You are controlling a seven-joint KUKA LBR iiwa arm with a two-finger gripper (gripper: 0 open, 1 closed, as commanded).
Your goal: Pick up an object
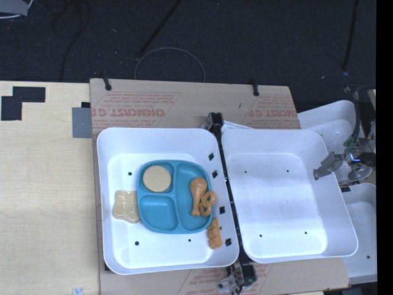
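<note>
Near edge of frame: small dark clamp hardware point(236, 279) sits at the front of the seam between the two bins.

Left bin point(116, 251), white, shallow. Along its front right, a small tan toy piece point(214, 233) lies on the bin floor, just beside the blue tray's right corner. Blue divided tray point(161, 215) rests mid-bin, three compartments. Right compartment holds a tan pretzel-like piece point(201, 196), long and knotted. Upper-left compartment holds a round tan biscuit-like disc point(156, 178). Lower-left compartment bare blue. A pale bread-like slice point(126, 206) lies on the bin floor, touching the tray's left edge.

Right bin point(282, 226), white; a few small dark dots on its floor.

Pincer point(323, 169) at the right bin's right rim, grey, reaching in from the right; nothing between its fingers. Cannot tell whether it is released or clenched.

Farther: brown cardboard sheet point(184, 106) with red reversed print under both bins, on a pale wood tabletop point(43, 189). Beyond that, dark carpeted floor point(245, 29) with black cables point(169, 57).
</note>
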